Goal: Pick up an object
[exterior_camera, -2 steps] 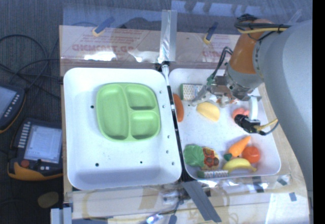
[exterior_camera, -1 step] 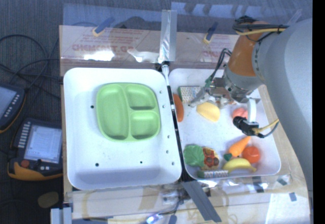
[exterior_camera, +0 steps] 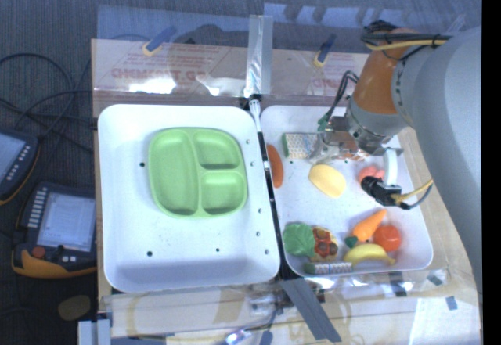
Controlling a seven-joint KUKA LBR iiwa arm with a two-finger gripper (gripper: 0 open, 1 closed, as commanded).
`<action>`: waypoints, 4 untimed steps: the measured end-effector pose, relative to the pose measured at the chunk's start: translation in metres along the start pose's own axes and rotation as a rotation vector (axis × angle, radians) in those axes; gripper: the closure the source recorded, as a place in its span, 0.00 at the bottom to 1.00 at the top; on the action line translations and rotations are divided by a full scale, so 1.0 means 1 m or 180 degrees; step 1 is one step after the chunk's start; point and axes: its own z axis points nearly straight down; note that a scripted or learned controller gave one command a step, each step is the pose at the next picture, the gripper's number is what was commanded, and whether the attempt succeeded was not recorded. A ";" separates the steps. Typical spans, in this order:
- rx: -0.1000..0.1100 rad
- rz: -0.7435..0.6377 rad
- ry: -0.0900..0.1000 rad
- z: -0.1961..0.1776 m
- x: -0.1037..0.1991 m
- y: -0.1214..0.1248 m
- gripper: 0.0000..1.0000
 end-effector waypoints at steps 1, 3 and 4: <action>0.0037 0.0761 0.0010 -0.084 0.043 0.017 1.00; 0.0040 0.0754 0.0008 -0.084 0.049 0.040 0.00; 0.0038 0.0951 0.0011 -0.165 0.038 0.015 0.00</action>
